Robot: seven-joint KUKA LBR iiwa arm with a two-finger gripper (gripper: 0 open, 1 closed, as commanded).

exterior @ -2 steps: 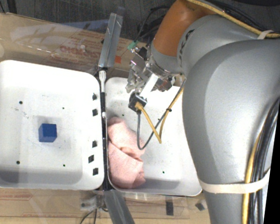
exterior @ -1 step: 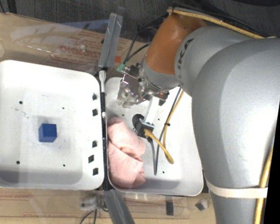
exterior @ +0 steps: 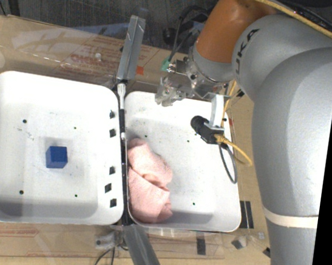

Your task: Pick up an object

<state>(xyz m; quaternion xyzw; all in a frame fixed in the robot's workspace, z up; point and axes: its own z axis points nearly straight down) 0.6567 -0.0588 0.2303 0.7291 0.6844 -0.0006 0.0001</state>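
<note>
The grey arm (exterior: pixel 297 116) fills the right side, nearest the lens, its orange band (exterior: pixel 227 21) leading down to the gripper (exterior: pixel 170 93), which hangs over the far edge of the right bin (exterior: pixel 208 184). The tool is small and blurred there, so how it is set cannot be told; nothing appears to hang beneath it.

Two things could be taken. A pink cloth (exterior: pixel 147 181) lies crumpled in the right bin, pressed against the wall by the divider, running from the bin's middle toward its near edge. It looks light, soft and limp; it would likely sag and drape when lifted, and a pinch on one of its raised folds near the middle seems the surest hold, since the part against the wall leaves little room on that side. A blue cube (exterior: pixel 57 156) sits alone in the left bin (exterior: pixel 10 107), well apart from every wall. It looks small, stiff and light, with flat opposite faces that should suit a square pinch, though a smooth surface might slip.
</note>
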